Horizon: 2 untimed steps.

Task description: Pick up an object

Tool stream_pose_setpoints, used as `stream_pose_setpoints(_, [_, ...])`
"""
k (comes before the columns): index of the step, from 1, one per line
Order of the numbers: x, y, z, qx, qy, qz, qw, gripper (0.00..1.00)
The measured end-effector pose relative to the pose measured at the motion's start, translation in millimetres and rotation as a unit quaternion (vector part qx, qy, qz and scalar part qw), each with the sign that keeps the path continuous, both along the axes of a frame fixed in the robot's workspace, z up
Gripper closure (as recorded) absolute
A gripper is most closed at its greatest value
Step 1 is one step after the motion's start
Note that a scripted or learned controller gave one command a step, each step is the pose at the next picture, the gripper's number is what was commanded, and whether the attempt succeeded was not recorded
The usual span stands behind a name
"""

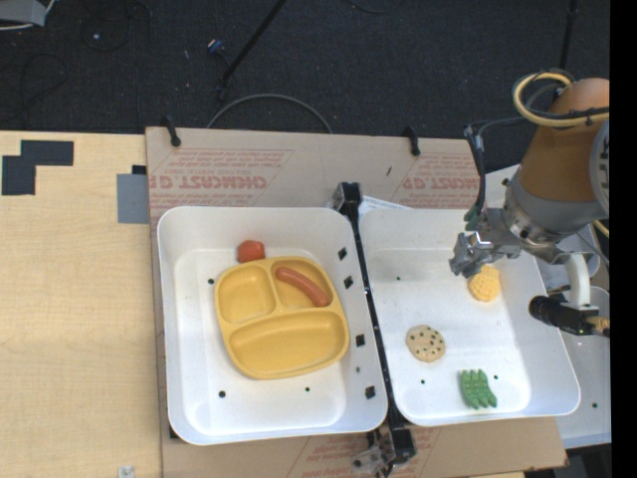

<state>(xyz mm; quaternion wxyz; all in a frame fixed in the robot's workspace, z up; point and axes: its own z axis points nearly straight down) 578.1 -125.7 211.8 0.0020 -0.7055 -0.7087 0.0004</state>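
Observation:
My gripper [472, 257] hangs over the upper part of the right bin [557, 386], reaching in from the right. A small yellow bumpy piece like a corn cob [485, 286] lies just below and right of the gripper, touching or nearly touching it. Whether the gripper has hold of it I cannot tell. A round chocolate-chip cookie [426, 344] lies in the middle of that bin. A green ridged piece [478, 388] rests near its front edge.
The left bin [189, 386] holds a yellow divided tray [282, 347] with a sausage [304, 285] in its upper right compartment. A red-orange round piece [251, 252] sits behind the tray. A black divider [360, 297] runs between the bins.

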Motion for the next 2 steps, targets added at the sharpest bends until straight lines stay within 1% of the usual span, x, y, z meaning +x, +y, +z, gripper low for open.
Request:
stream_pose_setpoints(1, [-6,56,-4,-0.0004,0.001,-0.001,1.0,1.0])
stream_pose_setpoints(2, [-3,112,9,-0.0008,-0.001,0.0,1.0,1.0])
